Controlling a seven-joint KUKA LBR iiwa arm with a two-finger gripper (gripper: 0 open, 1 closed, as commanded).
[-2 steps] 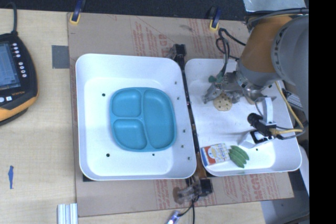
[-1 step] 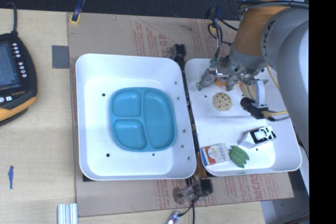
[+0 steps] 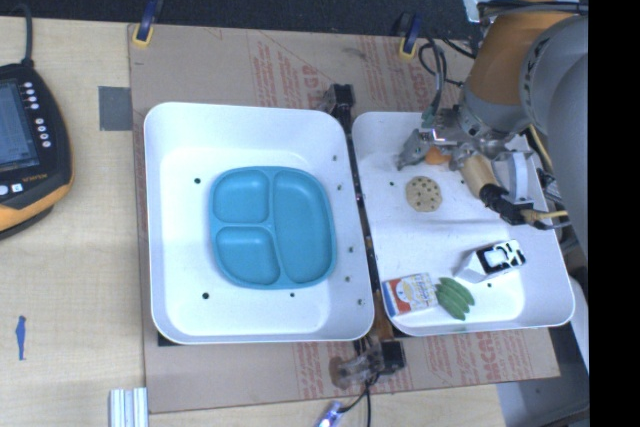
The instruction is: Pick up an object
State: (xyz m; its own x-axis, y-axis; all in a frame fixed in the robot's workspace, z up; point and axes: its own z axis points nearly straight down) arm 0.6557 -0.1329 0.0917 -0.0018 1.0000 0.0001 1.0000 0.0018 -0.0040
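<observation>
A pale wooden bench (image 3: 80, 255) carries a brown cardboard sheet (image 3: 250, 65) clamped at its far edge, and on it two shallow white bins sit side by side. The left bin (image 3: 175, 140) holds a blue three-compartment plate (image 3: 271, 226) near its middle. A teach pendant (image 3: 25, 145) with an orange rim lies at the bench's left edge. In the right bin (image 3: 545, 300) a round chocolate-chip cookie (image 3: 424, 193) lies toward the far half, a small red and white carton (image 3: 408, 293) rests at the near edge with a green pod-shaped toy (image 3: 456, 296) touching its right side, and a black and white block (image 3: 497, 257) sits near the right wall. The grey arm (image 3: 560, 105) with its orange band reaches in from the right, and its gripper (image 3: 428, 147) hangs low over the bin's far corner, just beyond the cookie. A small orange object (image 3: 437, 155) shows right at the gripper's tip, but whether the tool is clamped on it or merely beside it cannot be told from this angle.
</observation>
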